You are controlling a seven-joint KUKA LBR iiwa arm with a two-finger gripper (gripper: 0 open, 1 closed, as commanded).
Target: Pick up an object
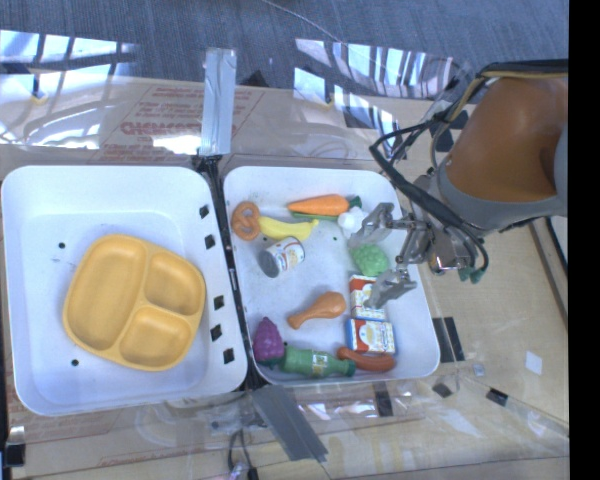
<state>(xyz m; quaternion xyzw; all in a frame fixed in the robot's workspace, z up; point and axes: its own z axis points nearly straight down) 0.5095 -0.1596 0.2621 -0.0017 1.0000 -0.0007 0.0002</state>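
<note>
Green leafy toy (pixel 371 260) sits between spread fingers of gripper (pixel 382 255), right bin (pixel 242 182), centre-right of frame; jaws wide, not closed on it. Yellow divided plate (pixel 132 301) in left bin (pixel 20 198).

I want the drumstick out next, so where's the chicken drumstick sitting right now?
The chicken drumstick lies near the middle of the right bin, below the small can and left of the red-and-white cartons.

Two bins (pixel 40 183), one yellow tray (pixel 132 300), two cartons (pixel 372 323).
</note>
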